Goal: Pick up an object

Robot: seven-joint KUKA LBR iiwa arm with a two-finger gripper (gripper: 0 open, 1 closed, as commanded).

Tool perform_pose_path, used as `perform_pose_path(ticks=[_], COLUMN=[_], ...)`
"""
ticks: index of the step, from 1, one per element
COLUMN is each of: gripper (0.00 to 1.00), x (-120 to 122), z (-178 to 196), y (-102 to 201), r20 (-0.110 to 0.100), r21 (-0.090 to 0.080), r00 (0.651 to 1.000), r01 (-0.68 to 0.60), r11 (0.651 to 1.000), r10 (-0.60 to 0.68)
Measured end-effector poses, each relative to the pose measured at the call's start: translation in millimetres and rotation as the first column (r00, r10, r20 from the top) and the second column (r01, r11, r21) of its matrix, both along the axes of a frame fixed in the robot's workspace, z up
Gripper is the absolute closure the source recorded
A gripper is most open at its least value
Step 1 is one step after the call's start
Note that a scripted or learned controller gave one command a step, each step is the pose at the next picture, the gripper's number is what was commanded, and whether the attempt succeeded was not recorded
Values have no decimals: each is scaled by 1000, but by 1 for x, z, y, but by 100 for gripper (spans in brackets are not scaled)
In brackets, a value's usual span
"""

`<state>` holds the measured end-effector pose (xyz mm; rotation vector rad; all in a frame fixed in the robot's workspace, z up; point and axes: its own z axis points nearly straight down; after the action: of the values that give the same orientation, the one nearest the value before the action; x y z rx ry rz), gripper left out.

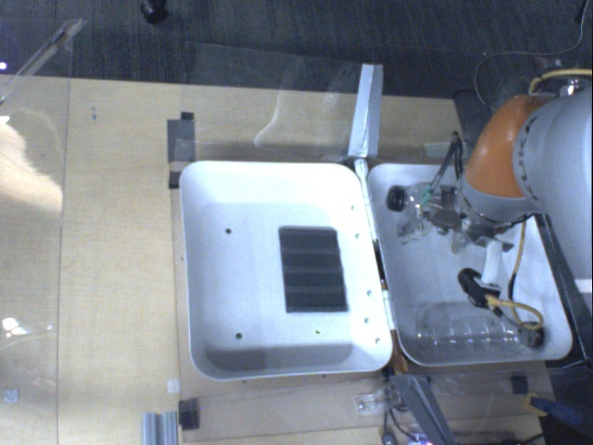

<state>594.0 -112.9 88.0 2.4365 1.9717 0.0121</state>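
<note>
A clear plastic bottle (468,328) lies on its side along the near wall of the right bin (389,276). In the left bin (222,202) a black ridged rectangular pad (313,269) lies flat near the middle. My gripper (424,209) hangs over the far left part of the right bin, well above the bottle and apart from it. The grey arm with its orange band (500,151) reaches in from the right and hides part of that bin's far right side. Nothing can be seen held in the gripper.
A black and yellow cable (482,293) hangs from the wrist over the right bin, just above the bottle. A grey metal strip (365,109) stands behind the gap between the bins. Wooden bench surface (102,248) stretches to the left.
</note>
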Motion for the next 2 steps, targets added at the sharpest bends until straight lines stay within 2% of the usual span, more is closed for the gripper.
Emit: perform_pose_path(ticks=[1, 2], gripper=[0, 0], x=[50, 38], z=[50, 118], y=[-49, -46], r20=[-77, -4], r21=[38, -1], r00=[997, 998], r01=[-2, -58], r11=[999, 998], r10=[5, 58])
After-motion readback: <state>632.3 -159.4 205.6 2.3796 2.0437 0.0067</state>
